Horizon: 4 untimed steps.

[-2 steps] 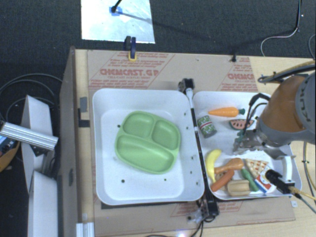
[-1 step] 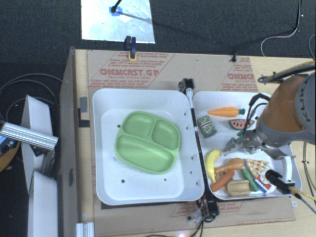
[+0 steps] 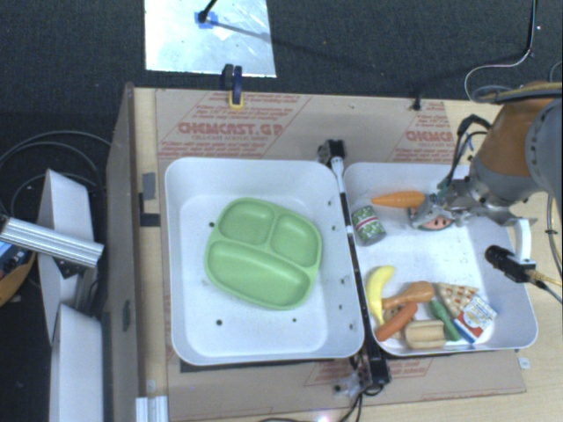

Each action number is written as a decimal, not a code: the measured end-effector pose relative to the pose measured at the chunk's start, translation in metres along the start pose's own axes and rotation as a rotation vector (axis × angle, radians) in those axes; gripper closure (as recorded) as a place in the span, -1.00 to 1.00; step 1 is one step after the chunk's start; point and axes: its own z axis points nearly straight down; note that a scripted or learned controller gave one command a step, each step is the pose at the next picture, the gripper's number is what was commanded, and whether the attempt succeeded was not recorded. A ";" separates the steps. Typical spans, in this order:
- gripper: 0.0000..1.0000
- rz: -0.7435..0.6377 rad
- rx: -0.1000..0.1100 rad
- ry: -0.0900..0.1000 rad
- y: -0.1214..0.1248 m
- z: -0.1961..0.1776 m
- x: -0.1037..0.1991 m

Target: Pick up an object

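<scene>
White plastic made up the two bins on the desk, side by side. Nearest the camera, along the front wall of the right bin, lay a heap of toy food: a bun, a sausage, a banana curving up by the left wall, a green stick, a waffle wedge and a small red-and-white packet. The left bin held a green plate with three compartments, lying flat near the middle.

Further back in the right bin, a small can lay tilted close to the divider between the bins. Behind it a carrot lay crosswise near the back wall. Just beside the carrot's right end my hand was down in the bin over a red, round-edged piece I could not make out clearly. Whether my hand was spread or pressed together I cannot tell, and nothing showed clearly pinched in it. My arm, orange at the band, ran off to the right.
</scene>
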 end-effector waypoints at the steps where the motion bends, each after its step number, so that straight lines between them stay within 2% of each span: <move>1: -1.00 0.005 0.007 0.003 0.011 0.012 -0.028; 2: 1.00 0.000 0.005 0.003 0.012 0.001 -0.026; 3: 1.00 0.000 0.005 0.004 0.012 -0.061 -0.013; 4: 1.00 -0.003 0.006 0.006 -0.024 -0.119 0.044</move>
